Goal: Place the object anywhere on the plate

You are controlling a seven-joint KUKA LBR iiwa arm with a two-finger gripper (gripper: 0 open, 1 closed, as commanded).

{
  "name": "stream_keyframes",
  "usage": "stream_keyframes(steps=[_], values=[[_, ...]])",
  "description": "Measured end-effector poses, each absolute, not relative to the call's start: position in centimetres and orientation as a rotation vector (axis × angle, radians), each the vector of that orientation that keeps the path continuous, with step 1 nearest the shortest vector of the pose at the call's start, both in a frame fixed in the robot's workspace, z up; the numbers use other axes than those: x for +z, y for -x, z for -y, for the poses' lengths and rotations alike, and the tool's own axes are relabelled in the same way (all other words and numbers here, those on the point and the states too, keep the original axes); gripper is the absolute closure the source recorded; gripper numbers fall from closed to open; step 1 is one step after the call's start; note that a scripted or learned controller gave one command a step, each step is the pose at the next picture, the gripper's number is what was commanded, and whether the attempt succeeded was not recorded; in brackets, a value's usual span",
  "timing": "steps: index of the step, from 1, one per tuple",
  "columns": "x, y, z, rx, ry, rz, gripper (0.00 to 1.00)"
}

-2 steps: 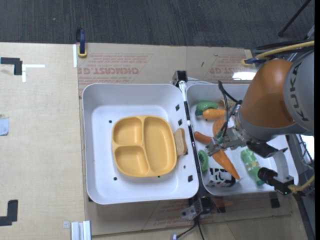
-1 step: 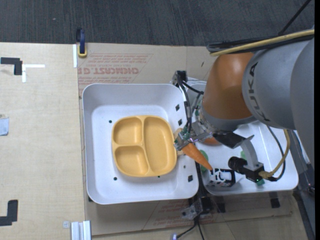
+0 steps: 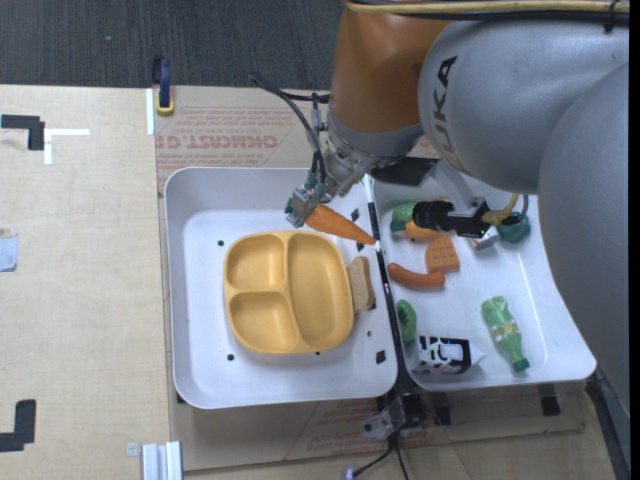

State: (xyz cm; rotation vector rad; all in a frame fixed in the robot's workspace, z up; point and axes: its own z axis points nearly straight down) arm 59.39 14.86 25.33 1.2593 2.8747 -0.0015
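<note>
gripper (image 3: pixel 303 206) pinching carrot (image 3: pixel 338 225) at plate (image 3: pixel 288 293) top-right rim | bread slice (image 3: pixel 361 283) touching plate right edge | sausage (image 3: pixel 415 277) right of plate, next bin

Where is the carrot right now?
The carrot hangs at the gripper, its thick end between the fingers, over the left bin, just above the far right rim of the yellow plate and beside the divider between bins.

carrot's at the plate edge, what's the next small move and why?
Probably shift a little further over the plate before letting go. The carrot, held at its end by the gripper, lies along the plate's upper right rim, and its tip points out toward the divider between the bins.
</note>
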Motion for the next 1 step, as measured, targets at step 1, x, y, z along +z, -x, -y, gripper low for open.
stream_keyframes(steps=[1], values=[[25.32, -59.39, -14.84, -0.003, -1.258, -2.875, 0.00]])
